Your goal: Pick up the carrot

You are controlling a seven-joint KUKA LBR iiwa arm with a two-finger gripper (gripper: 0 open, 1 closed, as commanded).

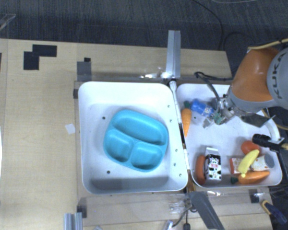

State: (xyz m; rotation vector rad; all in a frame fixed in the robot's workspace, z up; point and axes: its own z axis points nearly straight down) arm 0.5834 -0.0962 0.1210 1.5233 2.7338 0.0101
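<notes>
Starting left: blue divided tray (136,139) seen in left bin (93,97), not needed. Carrot (186,122) found in right bin (273,178), lying along left wall, close to divider. Hand (220,114) hung just right of carrot, above bin floor; finger spread cannot be told. Approach advised from above, fingers set across carrot's width, wall clearance kept.

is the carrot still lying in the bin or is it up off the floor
Lying in the bin. The carrot rests flat along the left wall of the right bin, with the hand apart from it to its right.
</notes>
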